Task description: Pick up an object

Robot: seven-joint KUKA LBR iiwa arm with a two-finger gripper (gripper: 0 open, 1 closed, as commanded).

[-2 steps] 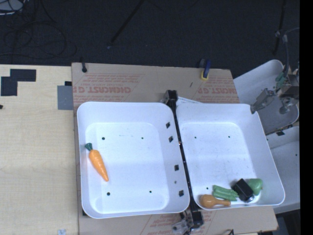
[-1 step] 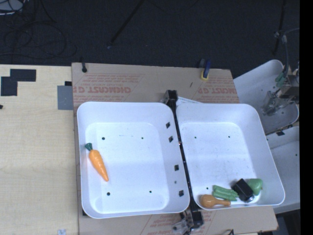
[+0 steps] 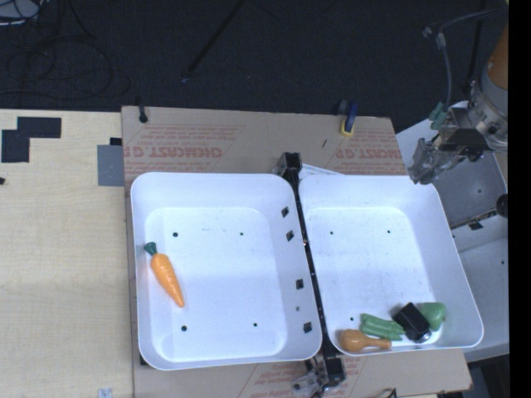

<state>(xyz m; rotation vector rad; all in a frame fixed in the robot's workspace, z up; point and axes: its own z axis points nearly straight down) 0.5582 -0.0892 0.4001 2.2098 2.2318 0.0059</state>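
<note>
Right now, the pincer (image 3: 425,166) is seen at the top right of the camera view, just outside the far right corner of the right bin (image 3: 465,280). It hangs above the tabletop, not over any toy. Whether it is apart or together cannot be told, because that part is small and dark. Nothing is seen held in it.

Four toys can be picked. Three of them are bunched in the near right corner of the right bin: an orange pear-shaped toy (image 3: 362,341), a green bean-like toy (image 3: 381,327), and a black block (image 3: 411,321) with a green lump (image 3: 433,312) just behind it. The black block is touching the green things on both sides. These toys lie almost straight down the picture from the pincer, toward the near rim. They are the nearer ones.

A toy carrot (image 3: 167,278) is lying alone in the left bin (image 3: 211,197), close to its left wall. Its long side runs from upper left to lower right, with the green top at the upper end. It is well apart from the pincer, across both bins.

It is judged that the short move is down along the right wall to the bunch. The bunch is crowded, though, and it is pressed near the rim, so a clean grab may be hard. The carrot is far, but it has room all around it.
</note>
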